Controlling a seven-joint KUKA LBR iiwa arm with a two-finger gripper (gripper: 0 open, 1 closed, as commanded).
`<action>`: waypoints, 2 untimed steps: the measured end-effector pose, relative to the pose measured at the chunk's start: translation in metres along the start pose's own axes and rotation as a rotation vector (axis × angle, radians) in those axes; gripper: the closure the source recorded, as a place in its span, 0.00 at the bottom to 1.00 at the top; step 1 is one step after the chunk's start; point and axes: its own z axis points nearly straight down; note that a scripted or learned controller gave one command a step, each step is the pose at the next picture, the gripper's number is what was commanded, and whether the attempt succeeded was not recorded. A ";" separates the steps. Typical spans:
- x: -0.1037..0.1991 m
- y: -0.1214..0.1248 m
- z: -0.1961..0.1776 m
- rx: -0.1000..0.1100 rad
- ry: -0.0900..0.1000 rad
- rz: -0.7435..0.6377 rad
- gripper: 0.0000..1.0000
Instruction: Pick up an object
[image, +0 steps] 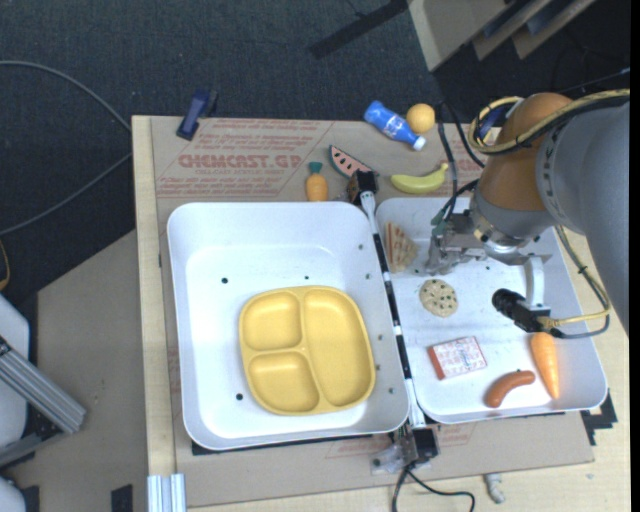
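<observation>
Ideally, the tool (440, 250), grip state indiscernible, descends squarely over the cookie (438, 297) just below it, avoiding the cracker (400, 246) beside.

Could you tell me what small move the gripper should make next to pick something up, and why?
Probably a short move toward the view's bottom, then down. The gripper hangs over the upper part of the right bin with nothing visibly held; the cookie lies flat just below it in the view, apart from the other items.
</observation>
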 end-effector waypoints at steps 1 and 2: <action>0.000 0.000 0.000 0.000 0.000 0.000 0.00; -0.001 -0.025 0.010 0.002 0.000 0.000 0.00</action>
